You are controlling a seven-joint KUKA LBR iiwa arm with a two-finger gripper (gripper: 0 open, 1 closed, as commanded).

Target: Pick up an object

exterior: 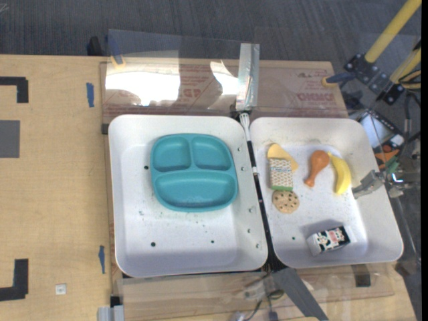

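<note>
- The counter (pixel 47 179) carries two shallow white bins side by side: the left bin (pixel 127 239) and the right bin (pixel 374 239), their inner rims touching along the middle.
- A teal divided plate (pixel 194 172) lies in the left bin, toward its far half, with three compartments: two small ones at the back, one long one at the front.
- The right bin holds every loose object that could be picked.
- A yellow wedge with a patterned wrapper (pixel 281 167) lies near the right bin's left wall, tilted slightly.
- A round tan cookie (pixel 286 201) sits just below the wedge, touching or nearly touching it.
- An orange-brown drumstick (pixel 317 166) lies right of the wedge, standing apart from it, thick end toward the back.
- A yellow banana (pixel 342 174) lies just beside the drumstick on its right, curved, running front to back.
- A small black-and-white carton (pixel 329 239) lies on its side near the right bin's front edge, well apart from the rest.
- The pincer (pixel 374 181) pokes in at the right bin's right rim, near the banana but not touching it; whether its tips are spread or pressed together cannot be told, and nothing is seen in it.
- A clear sheet (pixel 174 72) with a strip of silver tape (pixel 248 75) stands behind the bins.
</note>
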